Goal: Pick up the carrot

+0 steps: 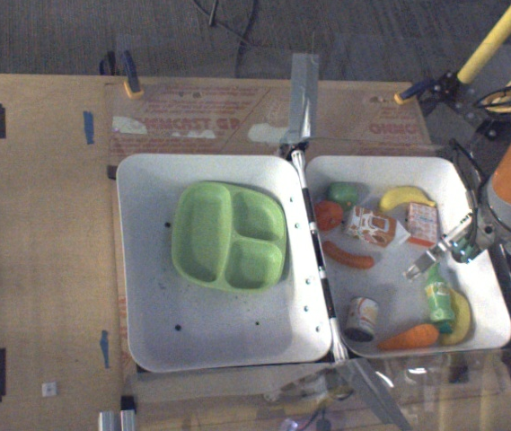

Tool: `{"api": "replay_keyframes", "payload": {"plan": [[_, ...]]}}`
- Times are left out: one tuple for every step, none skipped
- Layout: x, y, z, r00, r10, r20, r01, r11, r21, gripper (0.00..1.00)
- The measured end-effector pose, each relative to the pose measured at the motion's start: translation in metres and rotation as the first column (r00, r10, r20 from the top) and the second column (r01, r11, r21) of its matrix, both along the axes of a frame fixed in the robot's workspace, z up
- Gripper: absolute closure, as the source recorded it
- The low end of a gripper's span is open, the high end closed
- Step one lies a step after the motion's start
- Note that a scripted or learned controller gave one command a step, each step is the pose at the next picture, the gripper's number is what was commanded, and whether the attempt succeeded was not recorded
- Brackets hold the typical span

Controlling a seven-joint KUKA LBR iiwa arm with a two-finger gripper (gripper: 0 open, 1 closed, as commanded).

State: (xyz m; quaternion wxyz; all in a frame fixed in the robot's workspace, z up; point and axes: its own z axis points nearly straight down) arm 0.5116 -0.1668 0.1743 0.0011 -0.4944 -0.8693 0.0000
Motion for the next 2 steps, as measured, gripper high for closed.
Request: {"api": "replay_keyframes", "payload": {"plan": [[-0.028,0.055,-0.086,0.989,0.145,0.014,-0.145,0.989,-0.009,0.00],[-0.031,0.010,-0.006,0.931,0.365,0.004,-0.365,0.931,-0.002,0.00]]}}
